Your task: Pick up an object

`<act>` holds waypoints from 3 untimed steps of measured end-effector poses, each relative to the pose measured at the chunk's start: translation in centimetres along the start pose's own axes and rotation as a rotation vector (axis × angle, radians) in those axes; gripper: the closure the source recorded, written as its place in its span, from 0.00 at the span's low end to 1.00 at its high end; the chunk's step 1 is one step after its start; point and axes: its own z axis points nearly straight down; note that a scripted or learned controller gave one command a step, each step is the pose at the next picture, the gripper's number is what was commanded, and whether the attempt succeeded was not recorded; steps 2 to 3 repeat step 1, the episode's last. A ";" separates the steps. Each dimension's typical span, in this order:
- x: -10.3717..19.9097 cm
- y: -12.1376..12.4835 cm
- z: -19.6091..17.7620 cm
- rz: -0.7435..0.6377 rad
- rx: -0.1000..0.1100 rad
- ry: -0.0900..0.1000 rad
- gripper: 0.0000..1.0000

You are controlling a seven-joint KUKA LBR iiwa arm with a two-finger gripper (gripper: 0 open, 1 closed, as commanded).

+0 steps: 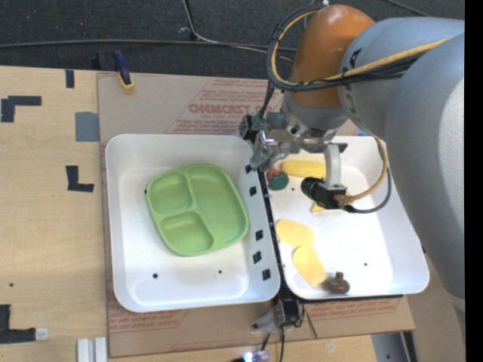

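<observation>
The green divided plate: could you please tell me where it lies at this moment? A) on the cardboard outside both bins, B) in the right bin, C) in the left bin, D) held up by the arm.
C: the green divided plate lies flat on the floor of the left bin, apart from the yellow pieces in the right bin.
</observation>
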 end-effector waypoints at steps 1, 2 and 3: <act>5.2 1.2 1.1 0.000 -0.001 0.000 1.00; 5.2 1.2 1.1 0.000 -0.001 0.000 1.00; 5.2 1.2 1.1 0.000 -0.001 0.000 1.00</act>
